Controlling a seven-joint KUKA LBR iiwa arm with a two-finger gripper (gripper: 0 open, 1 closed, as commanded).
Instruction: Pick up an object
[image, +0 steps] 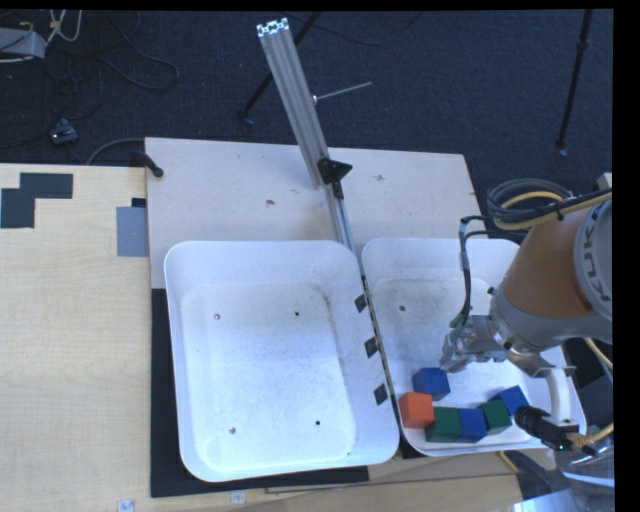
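Several small blocks lie at the front of the right bin (410, 270): a blue block (431, 382), an orange block (416, 408), a green block (446, 422), another blue block (472, 424), a green block (497, 413) and a blue block (513, 399). My gripper (455, 355) hangs low in the right bin, just above and to the right of the first blue block. The wrist hides the fingertips.
The left bin (260, 350) sits beside the right one, with a row of black clips (370, 345) along the shared edge. A slanted aluminium rail (300, 110) rises behind the bins. The arm's orange band (545, 270) looms over the right bin's right side.
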